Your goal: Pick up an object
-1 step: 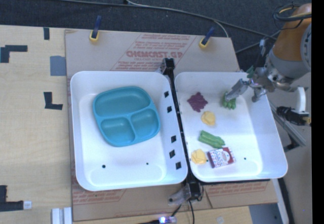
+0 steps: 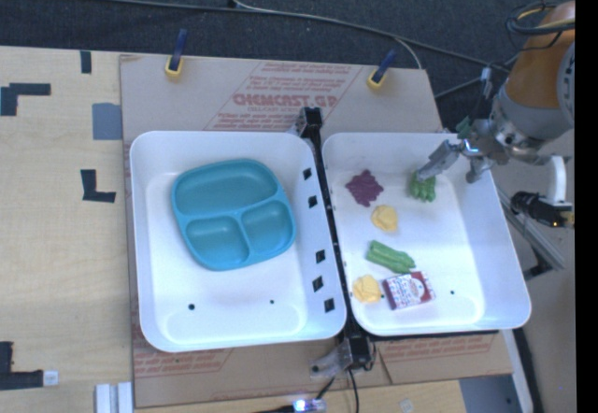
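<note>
Left bin (image 2: 149, 243): a shallow white rectangular tray. In it we log one item, a teal plastic plate with three compartments (image 2: 234, 213), lying flat in the upper middle of the tray.

Right bin (image 2: 495, 243): a matching shallow white tray, set just beside the first along a black divider strip (image 2: 320, 215). We count six small items in it:
- a dark purple crinkled toy piece (image 2: 363, 186), upper left of the tray;
- a small green lumpy toy piece (image 2: 422, 186), near the upper right;
- a pale yellow rounded piece (image 2: 384, 218), just below the purple one;
- a green elongated leafy piece (image 2: 391, 258), mid-tray, lying at a slant;
- a yellow-orange crumpled piece (image 2: 367, 289), lower left;
- a red and white printed packet (image 2: 408, 291), touching the yellow-orange piece on its right side.

Arm: the grey arm with orange band (image 2: 542, 75) enters from the right. We place its two-finger gripper (image 2: 456, 157) over the upper right corner of the right bin, one finger (image 2: 437, 162) slanting down toward the small green lumpy piece and ending right at it. We cannot tell whether the tool is released or clenched, nor whether it grips that piece.

Beneath: both trays sit on a brown cardboard sheet with red print (image 2: 280, 98), held by two blue and yellow clamps (image 2: 175, 61) at its far edge.
</note>
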Available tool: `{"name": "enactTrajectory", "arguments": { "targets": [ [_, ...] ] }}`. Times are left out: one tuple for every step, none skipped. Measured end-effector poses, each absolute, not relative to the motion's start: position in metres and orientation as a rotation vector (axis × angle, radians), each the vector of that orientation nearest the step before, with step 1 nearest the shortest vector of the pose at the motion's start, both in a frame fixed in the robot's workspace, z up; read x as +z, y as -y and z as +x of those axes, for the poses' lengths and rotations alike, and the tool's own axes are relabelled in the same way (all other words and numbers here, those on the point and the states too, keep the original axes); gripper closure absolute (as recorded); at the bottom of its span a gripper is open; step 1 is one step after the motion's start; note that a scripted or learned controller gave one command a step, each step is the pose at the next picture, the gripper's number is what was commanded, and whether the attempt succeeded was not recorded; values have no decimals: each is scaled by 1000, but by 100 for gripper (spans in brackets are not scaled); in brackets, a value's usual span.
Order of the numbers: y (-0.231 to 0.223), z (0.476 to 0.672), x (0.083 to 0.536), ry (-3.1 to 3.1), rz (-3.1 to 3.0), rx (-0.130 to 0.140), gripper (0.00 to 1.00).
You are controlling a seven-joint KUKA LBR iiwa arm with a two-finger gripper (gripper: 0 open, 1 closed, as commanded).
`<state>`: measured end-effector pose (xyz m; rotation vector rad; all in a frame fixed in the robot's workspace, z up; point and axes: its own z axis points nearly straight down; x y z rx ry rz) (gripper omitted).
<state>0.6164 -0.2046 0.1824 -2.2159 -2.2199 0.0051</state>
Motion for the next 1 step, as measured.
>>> {"name": "enactTrajectory", "arguments": {
  "targets": [
    [199,613,139,2220,-2217,7,0]
  ]
}}
